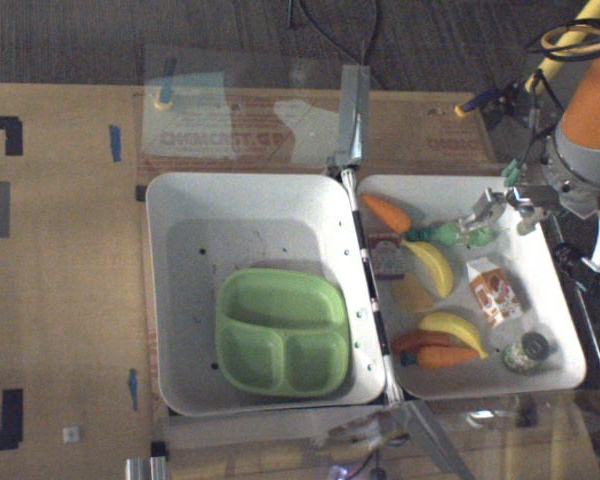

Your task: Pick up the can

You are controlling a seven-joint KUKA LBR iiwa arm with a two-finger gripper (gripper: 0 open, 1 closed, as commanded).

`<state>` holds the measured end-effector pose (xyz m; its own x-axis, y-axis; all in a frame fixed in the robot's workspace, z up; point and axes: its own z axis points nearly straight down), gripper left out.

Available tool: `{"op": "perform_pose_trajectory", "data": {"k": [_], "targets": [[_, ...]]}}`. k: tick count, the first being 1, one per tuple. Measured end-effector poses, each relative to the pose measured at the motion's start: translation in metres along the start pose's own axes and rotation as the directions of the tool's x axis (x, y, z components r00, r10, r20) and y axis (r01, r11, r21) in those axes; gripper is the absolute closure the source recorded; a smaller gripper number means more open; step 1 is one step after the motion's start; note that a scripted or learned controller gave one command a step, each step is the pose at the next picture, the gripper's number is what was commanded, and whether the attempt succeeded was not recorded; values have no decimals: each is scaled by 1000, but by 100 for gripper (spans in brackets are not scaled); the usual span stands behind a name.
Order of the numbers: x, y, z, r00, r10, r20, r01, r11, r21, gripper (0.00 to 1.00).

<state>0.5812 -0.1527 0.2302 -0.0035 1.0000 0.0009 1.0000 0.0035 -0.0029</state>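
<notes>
While the arm (585, 118) reaches in from the right, its pincer (495, 208) hangs over the far part of the right bin (570, 353), close above the green toy (450, 235) beside the carrot (385, 212). Whether that pincer is spread or closed I cannot tell from here, and nothing can be seen caught in it. The can (526, 351) lies well apart from it, down in the near right corner of the same bin, tipped on its side with its dark end showing. Between the two sits a small carton (494, 292). Two bananas (432, 266) and another carrot (440, 358) lie left of the can. A green tray (282, 330) rests in the left bin (180, 208).
</notes>
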Motion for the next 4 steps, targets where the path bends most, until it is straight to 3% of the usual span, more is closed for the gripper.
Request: {"op": "perform_pose_trajectory", "data": {"k": [1, 2, 3, 4], "targets": [[-41, -35, 138, 988, 152, 0, -152, 988, -3, 0], [-3, -10, 143, 983, 183, 6, -183, 983, -13, 0], [-41, -81, 143, 877, 480, -3, -480, 877, -9, 0], [-45, -87, 56, 718, 696, 1, -696, 718, 0, 0]]}}
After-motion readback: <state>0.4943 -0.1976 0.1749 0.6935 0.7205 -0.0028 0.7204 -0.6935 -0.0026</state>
